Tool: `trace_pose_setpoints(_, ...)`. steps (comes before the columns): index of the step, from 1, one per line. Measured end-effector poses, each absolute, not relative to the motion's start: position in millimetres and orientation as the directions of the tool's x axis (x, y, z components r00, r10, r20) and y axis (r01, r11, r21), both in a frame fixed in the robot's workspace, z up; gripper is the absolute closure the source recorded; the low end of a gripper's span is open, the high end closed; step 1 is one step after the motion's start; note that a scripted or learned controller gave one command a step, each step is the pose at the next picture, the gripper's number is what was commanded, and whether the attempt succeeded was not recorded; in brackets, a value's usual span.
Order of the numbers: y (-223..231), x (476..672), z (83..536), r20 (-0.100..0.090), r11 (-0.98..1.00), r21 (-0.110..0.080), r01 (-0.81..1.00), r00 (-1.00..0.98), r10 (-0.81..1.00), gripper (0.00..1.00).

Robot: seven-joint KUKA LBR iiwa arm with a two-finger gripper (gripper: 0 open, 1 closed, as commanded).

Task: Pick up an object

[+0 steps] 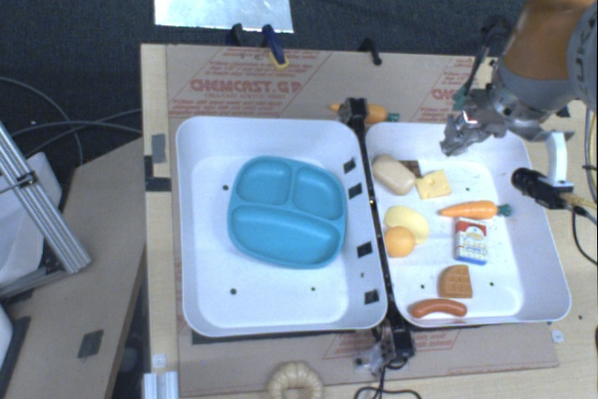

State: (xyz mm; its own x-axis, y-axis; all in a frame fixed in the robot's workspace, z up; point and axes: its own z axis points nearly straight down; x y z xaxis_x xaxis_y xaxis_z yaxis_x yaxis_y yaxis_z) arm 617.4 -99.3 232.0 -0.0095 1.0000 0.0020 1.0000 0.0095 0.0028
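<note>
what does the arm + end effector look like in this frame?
One arm, coming in from the right: rounded grey body with a wide orange band above the wrist. Thin dark cables run down beside it toward the wrist. The end effector is a small grey metallic unit, blurred; finer detail can't be told. No markings readable.

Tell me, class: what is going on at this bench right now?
A grey robot arm reaches in from the right, its claw above the far edge of the right bin. That bin holds toy food: a bread roll, cheese, a carrot, a sausage. The left bin holds a blue divided plate. Nothing is lifted yet.
</note>
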Motion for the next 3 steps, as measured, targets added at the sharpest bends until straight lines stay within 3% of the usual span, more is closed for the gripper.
trace_pose_setpoints(2, 0.9, 568.8, 233.4, 0.003, 0.010, -0.001, 1.000, -0.010, 1.000, 1.00)
trace_pose_setpoints(3, 44.4, 556.9, 214.1, 0.002, 0.009, -0.002, 1.000, -0.009, 1.000, 1.00)
